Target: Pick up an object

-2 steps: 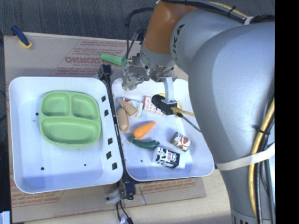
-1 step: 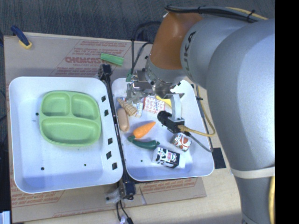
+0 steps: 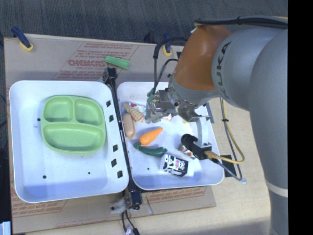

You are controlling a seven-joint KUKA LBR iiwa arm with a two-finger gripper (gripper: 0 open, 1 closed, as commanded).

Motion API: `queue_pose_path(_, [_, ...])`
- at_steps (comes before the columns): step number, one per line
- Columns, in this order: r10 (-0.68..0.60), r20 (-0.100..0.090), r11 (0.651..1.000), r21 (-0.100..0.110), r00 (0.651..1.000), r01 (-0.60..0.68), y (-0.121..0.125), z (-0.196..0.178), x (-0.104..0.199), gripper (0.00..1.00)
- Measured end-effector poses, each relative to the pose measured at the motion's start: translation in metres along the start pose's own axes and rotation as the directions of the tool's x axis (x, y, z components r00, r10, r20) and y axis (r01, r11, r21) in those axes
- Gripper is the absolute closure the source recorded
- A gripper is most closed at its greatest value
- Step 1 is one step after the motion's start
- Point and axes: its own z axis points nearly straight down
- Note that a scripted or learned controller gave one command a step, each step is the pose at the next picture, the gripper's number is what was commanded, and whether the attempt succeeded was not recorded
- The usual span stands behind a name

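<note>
Near the middle of the right bin (image 3: pixel 146 177) lay the toy carrot (image 3: pixel 151 136), orange, tilted, tip toward the upper right, clear floor between it and the gripper above. Just left of it stood a tan cylinder-like piece (image 3: pixel 128 126), close against the bin's left wall. Below the carrot rested a dark green piece (image 3: pixel 153 151), nearly touching its lower end. Farther down and right sat a black-and-white printed packet (image 3: pixel 176 165), close to the front rim. Open white floor remained along the front-left corner and between carrot and packet.

Above the carrot hung the gripper (image 3: pixel 155 107), low over the bin's upper part, beside a small striped item (image 3: pixel 135 112). Could not tell whether the fingers were spread or pressed together; nothing plainly seen between them. Grey arm (image 3: pixel 254 67) with orange band crossed in from the right, covering the bin's upper right corner.

Left bin (image 3: pixel 24 131) held a green divided tray (image 3: pixel 74 124), well apart from its walls on all sides.
</note>
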Motion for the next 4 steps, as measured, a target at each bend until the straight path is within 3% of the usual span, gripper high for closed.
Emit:
queue_pose_path(1, [0.0, 0.0, 1.0, 0.0, 1.0, 0.0, 0.0, 0.0, 0.0, 0.0])
queue_pose_path(2, [-0.002, 0.002, 1.0, -0.009, 1.0, 0.002, 0.003, -0.114, 0.005, 0.0])
queue_pose_path(3, [-0.002, 0.001, 1.0, -0.014, 1.0, 0.002, -0.055, -0.178, 0.033, 0.0])
queue_pose_path(4, [-0.003, 0.0, 1.0, -0.001, 1.0, 0.003, -0.057, -0.124, 0.07, 0.0])
